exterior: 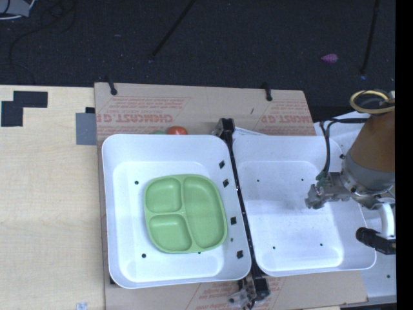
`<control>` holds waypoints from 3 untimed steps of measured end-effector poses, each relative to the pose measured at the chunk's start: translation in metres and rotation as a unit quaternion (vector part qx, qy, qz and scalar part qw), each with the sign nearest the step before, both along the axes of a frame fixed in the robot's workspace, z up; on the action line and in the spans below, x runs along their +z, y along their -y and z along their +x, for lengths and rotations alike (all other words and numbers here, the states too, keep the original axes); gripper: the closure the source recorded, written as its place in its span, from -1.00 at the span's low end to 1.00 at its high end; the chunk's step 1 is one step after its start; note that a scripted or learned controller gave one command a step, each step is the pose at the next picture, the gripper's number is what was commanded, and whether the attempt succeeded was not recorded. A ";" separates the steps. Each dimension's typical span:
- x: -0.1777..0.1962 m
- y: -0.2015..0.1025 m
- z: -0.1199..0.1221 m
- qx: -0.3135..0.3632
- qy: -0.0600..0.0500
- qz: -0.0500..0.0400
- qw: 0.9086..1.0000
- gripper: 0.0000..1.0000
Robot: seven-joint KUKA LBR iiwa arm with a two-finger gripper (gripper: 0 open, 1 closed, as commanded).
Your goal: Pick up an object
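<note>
A light green divided plate with three compartments lies flat in the middle of the left bin. My gripper hangs over the right side of the right bin, reaching in from the right edge of the view, far from the plate. The arm's orange band rises above it. I see nothing held at the gripper's tip.
A small red object and a bit of something green peek out behind the left bin's far rim, on the cardboard. A black divider with clips runs between the two bins. Wooden bench top spreads to the left.
</note>
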State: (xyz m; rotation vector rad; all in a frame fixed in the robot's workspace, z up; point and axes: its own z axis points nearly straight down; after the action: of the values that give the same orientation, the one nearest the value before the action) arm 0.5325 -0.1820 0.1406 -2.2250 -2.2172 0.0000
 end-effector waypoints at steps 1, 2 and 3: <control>0.051 -0.002 -0.009 0.002 0.001 0.000 1.000 1.00; 0.111 0.003 -0.014 0.002 0.002 -0.001 1.000 1.00; 0.098 -0.049 0.006 0.004 -0.002 0.001 1.000 1.00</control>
State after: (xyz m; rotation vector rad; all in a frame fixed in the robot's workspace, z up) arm 0.5387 -0.1327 0.2384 -2.2140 -2.2234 0.0014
